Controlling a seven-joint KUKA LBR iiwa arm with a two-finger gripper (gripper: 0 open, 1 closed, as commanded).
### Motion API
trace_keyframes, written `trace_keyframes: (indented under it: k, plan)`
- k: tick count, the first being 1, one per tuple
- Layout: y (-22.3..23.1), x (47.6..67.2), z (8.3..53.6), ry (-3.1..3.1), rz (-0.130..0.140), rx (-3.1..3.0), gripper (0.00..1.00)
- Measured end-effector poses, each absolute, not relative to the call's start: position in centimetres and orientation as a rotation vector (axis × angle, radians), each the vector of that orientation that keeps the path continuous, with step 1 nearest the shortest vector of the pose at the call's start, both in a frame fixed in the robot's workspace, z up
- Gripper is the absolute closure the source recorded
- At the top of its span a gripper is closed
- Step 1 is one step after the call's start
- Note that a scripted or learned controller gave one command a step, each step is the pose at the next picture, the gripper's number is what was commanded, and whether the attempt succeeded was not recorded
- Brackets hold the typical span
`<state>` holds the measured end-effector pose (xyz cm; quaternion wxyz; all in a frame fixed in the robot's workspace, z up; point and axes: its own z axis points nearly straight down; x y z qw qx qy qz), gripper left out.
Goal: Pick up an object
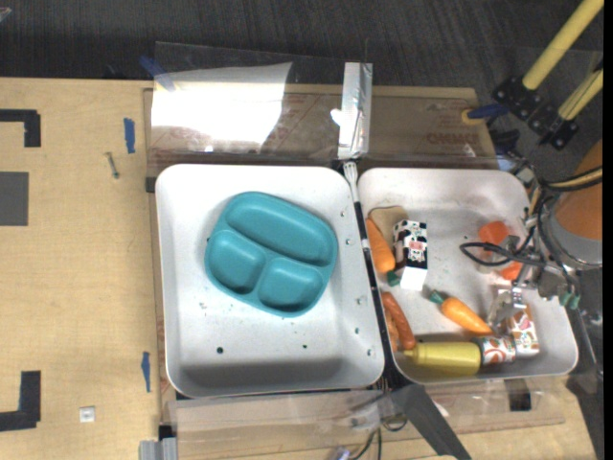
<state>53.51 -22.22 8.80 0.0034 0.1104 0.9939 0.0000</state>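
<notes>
The gripper [506, 305] hangs low over the right bin [450, 185], near its right edge; whether it is released or clenched cannot be told. A carrot [460, 313] lies just left of it. A yellow bottle [445, 355] rests along the bin's front edge. The left bin [182, 257] carries a teal tray [271, 251].

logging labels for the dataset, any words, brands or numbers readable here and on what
None can be read.
Cardboard behind the right bin: faint brown print, too blurred.
Red and white can in that bin: pattern, no legible letters.
Black and white box: blotches, no text.
</notes>
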Motion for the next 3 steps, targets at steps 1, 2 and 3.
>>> trace_keyframes:
  k: [1, 2, 3]
  plan:
    - [-22.2, 50.0, 8.9, 3.073, 0.0, 0.562, 0.0]
    - [-22.3, 49.8, 8.9, 3.059, -0.001, 0.636, 0.0]
    - [-22.2, 50.0, 10.1, 3.054, -0.003, 0.632, 1.0]
